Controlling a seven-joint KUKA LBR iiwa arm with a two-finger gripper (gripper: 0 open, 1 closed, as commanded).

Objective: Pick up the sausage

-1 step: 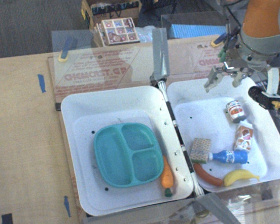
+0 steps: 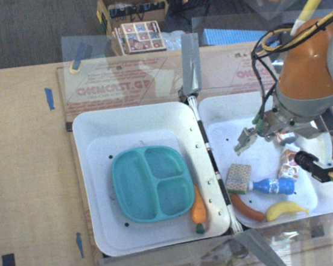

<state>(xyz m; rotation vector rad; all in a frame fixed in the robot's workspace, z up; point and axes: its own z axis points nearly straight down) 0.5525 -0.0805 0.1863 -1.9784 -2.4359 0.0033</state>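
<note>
sausage (image 2: 247,207) lies at right bin (image 2: 327,199) near edge, just beside banana (image 2: 285,209); we see gripper (image 2: 245,141) above sausage, jaws apart, holding nothing.

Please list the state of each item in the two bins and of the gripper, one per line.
sausage: lying flat in the right bin, near its front edge, not gripped.
banana: lying beside the sausage.
blue bottle: on its side.
sponge: flat, free.
carrot: lying beside the teal tray, left bin.
gripper: hovering over the right bin, holding nothing.
</note>
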